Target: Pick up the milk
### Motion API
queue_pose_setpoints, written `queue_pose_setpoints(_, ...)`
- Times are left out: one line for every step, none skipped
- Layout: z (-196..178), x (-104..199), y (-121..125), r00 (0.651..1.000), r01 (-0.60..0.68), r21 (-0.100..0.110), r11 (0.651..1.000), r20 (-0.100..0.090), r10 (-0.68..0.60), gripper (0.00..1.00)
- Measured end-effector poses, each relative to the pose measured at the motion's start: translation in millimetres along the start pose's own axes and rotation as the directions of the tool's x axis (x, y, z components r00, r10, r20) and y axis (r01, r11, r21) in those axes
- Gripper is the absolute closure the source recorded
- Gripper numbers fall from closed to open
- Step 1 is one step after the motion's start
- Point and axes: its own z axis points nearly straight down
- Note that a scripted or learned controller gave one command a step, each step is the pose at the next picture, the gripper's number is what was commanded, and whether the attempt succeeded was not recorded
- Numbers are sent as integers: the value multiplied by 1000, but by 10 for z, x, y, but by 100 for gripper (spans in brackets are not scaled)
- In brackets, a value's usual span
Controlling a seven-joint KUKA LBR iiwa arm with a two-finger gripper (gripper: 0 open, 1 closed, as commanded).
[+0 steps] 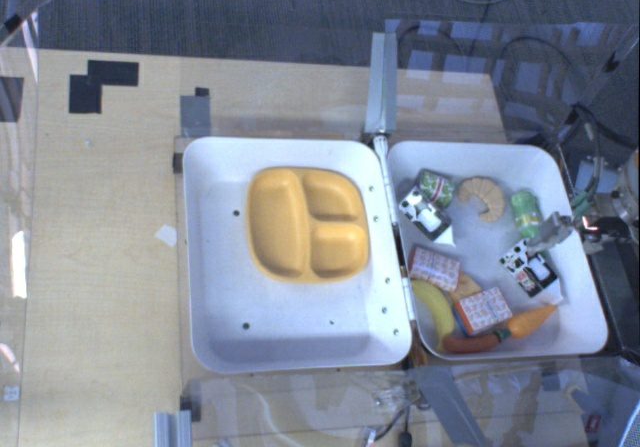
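Observation:
Two small black-and-white cow-patterned milk cartons lie in the right bin [575, 335]. One milk carton [421, 212] rests near the bin's left wall, below a green can [435, 186]. The other milk carton [528, 270] sits toward the right side. My gripper [551, 231] reaches in from the right edge, just above and to the right of that second carton. Nothing is seen held in it.
The right bin also holds a croissant [486, 196], a green object [524, 209], a pink box [435, 266], a banana [435, 306], a red box [485, 308], a carrot [531, 318] and a red sausage [470, 343]. A yellow divided plate [304, 223] lies in the left bin [215, 335].

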Motion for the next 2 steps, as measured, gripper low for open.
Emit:
queue_pose_setpoints(-117, 4, 22, 1000, 4, -6, 1000, 2, -4, 100)
queue_pose_setpoints(-117, 4, 22, 1000, 4, -6, 1000, 1, -4, 0)
